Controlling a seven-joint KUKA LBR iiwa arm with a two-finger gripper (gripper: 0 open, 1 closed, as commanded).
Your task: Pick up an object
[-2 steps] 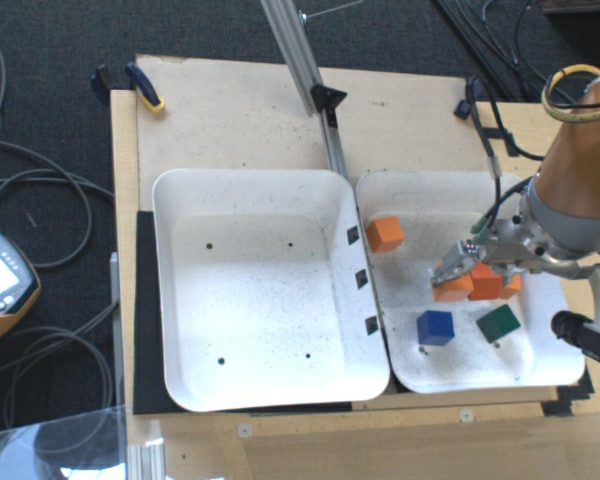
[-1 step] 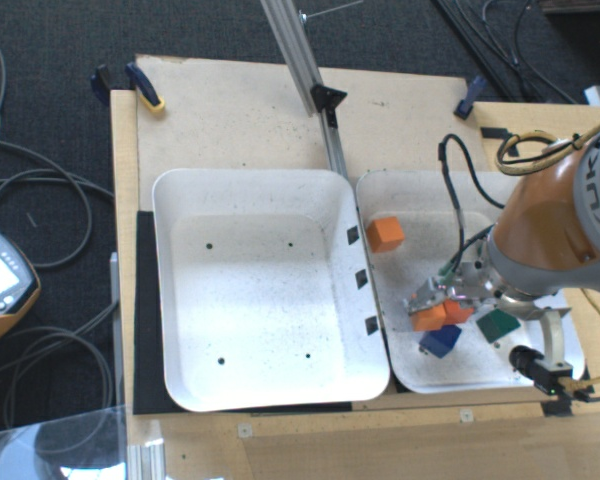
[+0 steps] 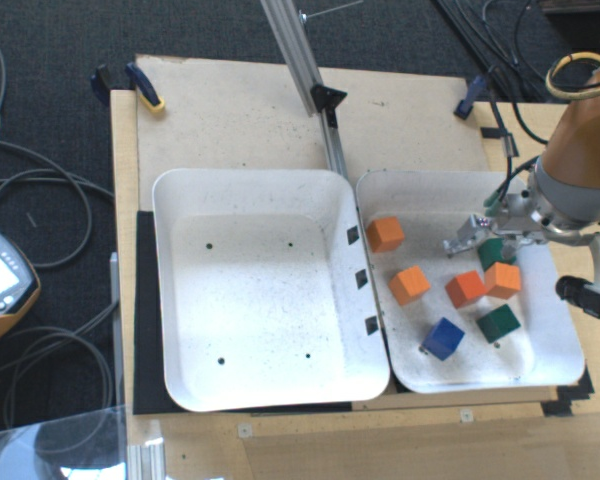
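Note:
Several small blocks lie in the right bin (image 3: 540, 368). Two orange blocks (image 3: 385, 234) (image 3: 411, 284) sit toward its left side. A red-orange block (image 3: 465, 289) touches another orange block (image 3: 502, 280) near the middle. Below them lie a dark green block (image 3: 498, 322) and a blue block (image 3: 443, 338). A second green block (image 3: 492, 252) is partly hidden under the arm. My gripper (image 3: 470, 236) hangs low over the bin's upper middle, just left of that green block and above the red-orange one. I see nothing held in it.
The left bin (image 3: 180, 268) is a wide white tray beside the right one. A slanted metal rail (image 3: 295, 43) runs down to the gap between the bins. Blue clamps (image 3: 145, 86) (image 3: 470, 96) hold the board's back corners. Cables lie on the floor at left.

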